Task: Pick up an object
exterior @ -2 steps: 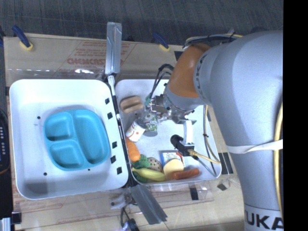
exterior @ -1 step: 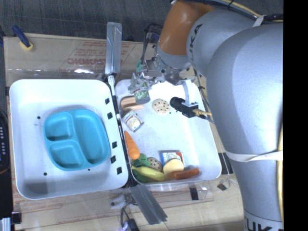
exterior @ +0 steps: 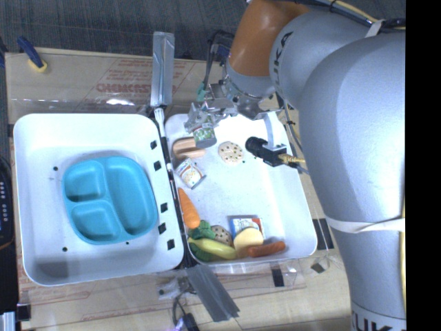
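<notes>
The gripper (exterior: 201, 124) is positioned over the far-left corner of the right bin (exterior: 289, 198), w/ arm entering from the right. Finger state cannot be determined; a small green-and-white item (exterior: 204, 136) is seen at the tips, but a grasp is not confirmed. Just below the gripper a brown bread-like roll (exterior: 184, 145) is located; a round cookie (exterior: 231, 152) lies to its lower right. Well below, a carrot (exterior: 189, 209), banana (exterior: 213, 248) and sausage (exterior: 265, 249) are grouped. A blue divided tray (exterior: 109, 198) is held in the left bin (exterior: 41, 136)
</notes>
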Motion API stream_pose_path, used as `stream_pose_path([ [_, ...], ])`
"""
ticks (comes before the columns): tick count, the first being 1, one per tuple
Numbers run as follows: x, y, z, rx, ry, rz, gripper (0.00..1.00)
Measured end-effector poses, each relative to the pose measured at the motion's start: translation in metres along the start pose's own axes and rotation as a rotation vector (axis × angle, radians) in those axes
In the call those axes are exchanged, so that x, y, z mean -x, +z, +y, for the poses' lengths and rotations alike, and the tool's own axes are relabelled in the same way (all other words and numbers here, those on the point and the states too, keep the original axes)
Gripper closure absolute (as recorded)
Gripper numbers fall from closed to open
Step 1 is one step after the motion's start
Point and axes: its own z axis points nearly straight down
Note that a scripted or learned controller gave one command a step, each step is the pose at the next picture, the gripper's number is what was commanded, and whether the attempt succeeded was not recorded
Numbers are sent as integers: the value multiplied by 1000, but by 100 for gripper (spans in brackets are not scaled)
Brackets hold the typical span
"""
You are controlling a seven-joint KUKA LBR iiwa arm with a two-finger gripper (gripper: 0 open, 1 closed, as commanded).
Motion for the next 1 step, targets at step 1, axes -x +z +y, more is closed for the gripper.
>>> stream_pose_path([
  [1, 2, -30, -29, -4, 73, 2, 100],
])
